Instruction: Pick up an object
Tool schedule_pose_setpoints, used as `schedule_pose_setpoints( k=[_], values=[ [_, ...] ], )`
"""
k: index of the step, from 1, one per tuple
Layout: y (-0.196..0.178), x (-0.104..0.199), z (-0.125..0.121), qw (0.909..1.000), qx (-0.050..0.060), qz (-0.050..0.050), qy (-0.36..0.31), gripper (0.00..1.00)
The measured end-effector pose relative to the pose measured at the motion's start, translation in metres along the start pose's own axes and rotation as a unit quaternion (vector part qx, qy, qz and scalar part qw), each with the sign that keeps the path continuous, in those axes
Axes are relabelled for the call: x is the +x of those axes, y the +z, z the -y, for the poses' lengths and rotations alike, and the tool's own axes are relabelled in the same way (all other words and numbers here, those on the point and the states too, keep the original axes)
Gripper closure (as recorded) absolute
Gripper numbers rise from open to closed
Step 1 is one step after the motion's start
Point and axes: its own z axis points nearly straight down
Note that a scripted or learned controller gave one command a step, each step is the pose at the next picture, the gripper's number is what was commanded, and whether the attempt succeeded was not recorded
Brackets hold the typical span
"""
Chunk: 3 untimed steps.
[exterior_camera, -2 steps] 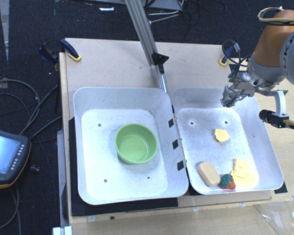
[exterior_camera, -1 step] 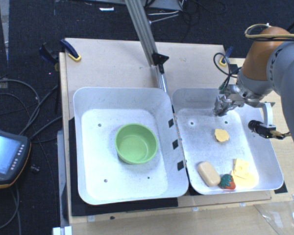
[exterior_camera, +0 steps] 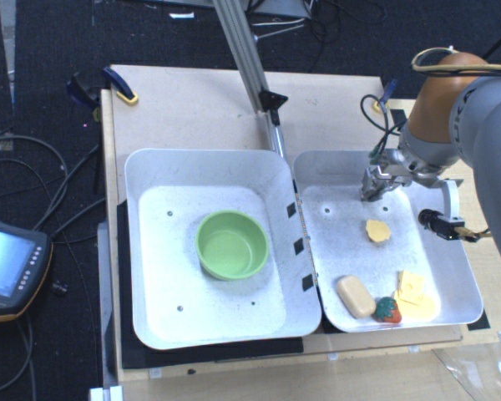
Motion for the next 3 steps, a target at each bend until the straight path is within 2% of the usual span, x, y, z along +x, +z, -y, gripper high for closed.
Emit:
schedule_pose_setpoints(
  k=[1, 3],
  values=[
    [-0.011, 0.0, -0.001, 1.0, -0.001, 0.0, 0.0, 1.0],
    [-0.129, 0.014, -0.006, 1.0, -0.003, 0.001, 0.0, 1.0]
  ],
)
